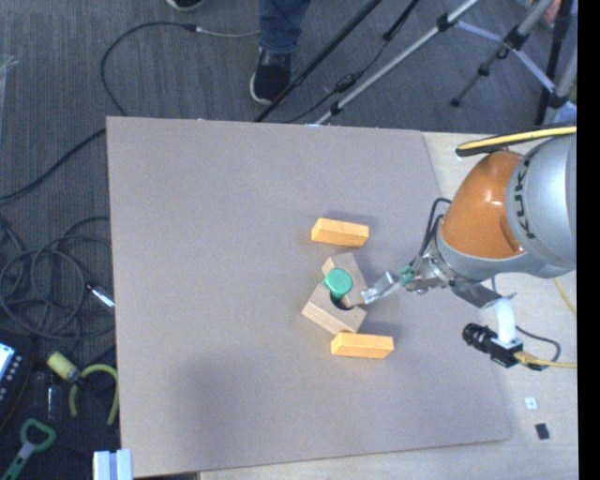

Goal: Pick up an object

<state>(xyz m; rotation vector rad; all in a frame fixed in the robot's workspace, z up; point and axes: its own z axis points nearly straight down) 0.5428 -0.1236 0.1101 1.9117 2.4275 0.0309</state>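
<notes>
A green cylinder (337,281) stands on a pale wooden block (329,312) near the middle of the brown board (206,281). One orange block (339,232) lies just above them and a second orange block (362,346) just below. My gripper (360,296) reaches in from the right, its tip right beside the green cylinder and over the wooden block's right end. The view does not show any object held by the gripper.
The arm's orange and grey wrist (497,220) hangs over the board's right edge. Left and lower parts of the board are bare. Cables and tools (56,370) lie on the floor to the left, and tripod legs (441,28) stand behind.
</notes>
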